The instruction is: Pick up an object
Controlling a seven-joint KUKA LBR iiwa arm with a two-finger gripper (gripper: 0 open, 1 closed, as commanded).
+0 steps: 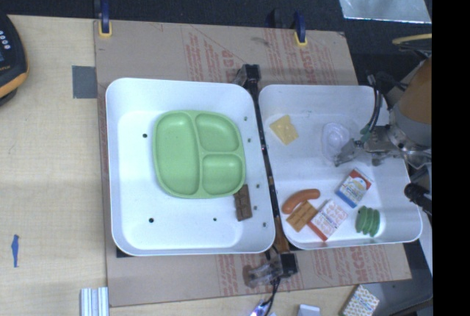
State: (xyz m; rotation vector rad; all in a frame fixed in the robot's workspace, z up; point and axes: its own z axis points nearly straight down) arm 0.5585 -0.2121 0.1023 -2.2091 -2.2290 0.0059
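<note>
The right bin (382, 100) holds several small items. They are a yellow cheese slice (284, 128), a clear plastic piece (335, 136), an orange sausage (301, 198), a brown cracker (300, 217), a white and red packet (330, 220), a blue and white carton (352, 187) and a green ridged toy (368, 221). My gripper (355, 148) hangs low over the right bin, just right of the clear piece and above the carton. Nothing visibly sits in it. The arm's orange band (418, 98) is at the right edge.
The left bin (125, 234) carries a green divided plate (198, 153) and a small brown block (241, 203) near its right wall. Clamps (299, 28) pin the cardboard sheet at the back. A yellow-edged device (9, 54) lies at far left.
</note>
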